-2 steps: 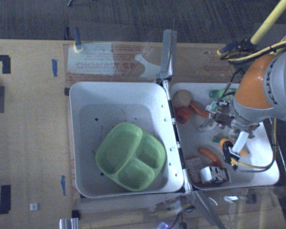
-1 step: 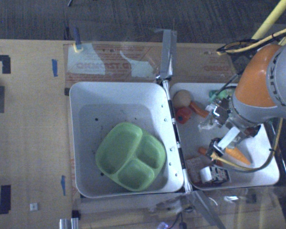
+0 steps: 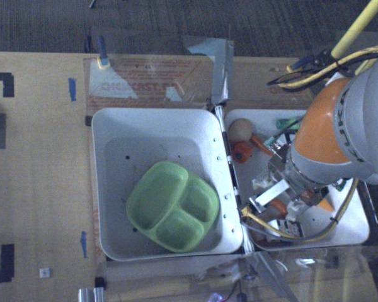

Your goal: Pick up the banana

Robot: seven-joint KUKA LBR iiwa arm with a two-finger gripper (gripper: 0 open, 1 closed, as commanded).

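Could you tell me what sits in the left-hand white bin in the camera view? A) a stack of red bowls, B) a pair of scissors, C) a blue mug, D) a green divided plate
D: a green divided plate with three compartments lies inside the left bin, toward its lower right, while the arm reaches down over the right bin.
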